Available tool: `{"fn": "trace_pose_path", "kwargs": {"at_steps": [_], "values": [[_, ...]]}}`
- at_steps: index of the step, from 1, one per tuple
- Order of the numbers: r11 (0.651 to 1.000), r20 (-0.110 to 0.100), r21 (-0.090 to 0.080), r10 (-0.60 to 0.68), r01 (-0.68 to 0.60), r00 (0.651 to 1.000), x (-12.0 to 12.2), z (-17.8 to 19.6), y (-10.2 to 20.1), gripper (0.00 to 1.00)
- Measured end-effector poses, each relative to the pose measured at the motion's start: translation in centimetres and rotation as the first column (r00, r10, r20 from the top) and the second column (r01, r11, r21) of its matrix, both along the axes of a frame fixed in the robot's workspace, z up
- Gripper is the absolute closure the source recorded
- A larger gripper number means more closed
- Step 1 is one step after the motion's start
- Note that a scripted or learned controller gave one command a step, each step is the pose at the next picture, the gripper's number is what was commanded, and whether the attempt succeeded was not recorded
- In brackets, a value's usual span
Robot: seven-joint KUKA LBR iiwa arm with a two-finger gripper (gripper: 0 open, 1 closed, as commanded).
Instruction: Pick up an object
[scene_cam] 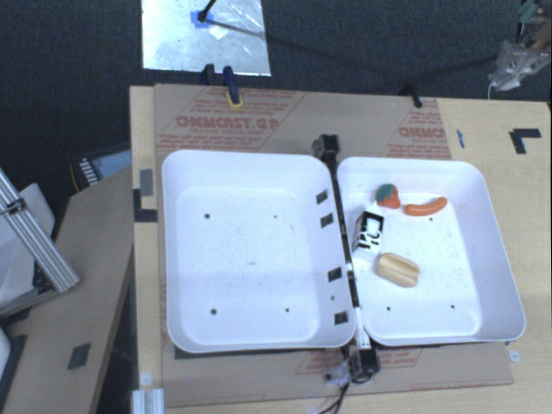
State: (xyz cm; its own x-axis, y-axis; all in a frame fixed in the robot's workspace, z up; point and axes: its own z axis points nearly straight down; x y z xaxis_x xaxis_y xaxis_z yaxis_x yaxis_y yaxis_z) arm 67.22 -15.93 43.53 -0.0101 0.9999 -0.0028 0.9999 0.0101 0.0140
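At the upper left of the frame a shiny metal sheet (205,22) lies on the dark floor beyond the bench (216,109). Below it, the left bin (177,231) takes up the left middle of the frame, its white floor showing a few small dark dots. Right of the divider, the right bin (492,257) holds everything there is to pick: a black-and-white card (369,230) lies close to the divider wall, a tan bread roll (398,269) sits just below and right of it, a small orange and green toy (388,196) lies nearer the far wall, and an orange sausage (426,205) lies just beside that toy. At the upper right corner of the frame the end effector (515,65) hangs well apart from the bins; it is too small and blurred to tell whether its fingers are spread or closed. Judging by this, the task has barely begun: nothing is lifted, and the approach, descent and grasp all remain. The roll and sausage have open floor around them; the card, hugging the wall, looks awkward.
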Motion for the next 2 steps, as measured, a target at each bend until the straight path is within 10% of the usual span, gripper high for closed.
{"fn": "trace_pose_path", "kwargs": {"at_steps": [1, 2], "values": [[1.000, -0.018, 0.001, -0.015, 0.015, 1.000, -4.9, -6.2, -5.1, 1.00], [1.000, 0.004, -0.002, -0.002, 0.002, 1.000, -1.6, 6.8, -1.4, 1.00]]}}
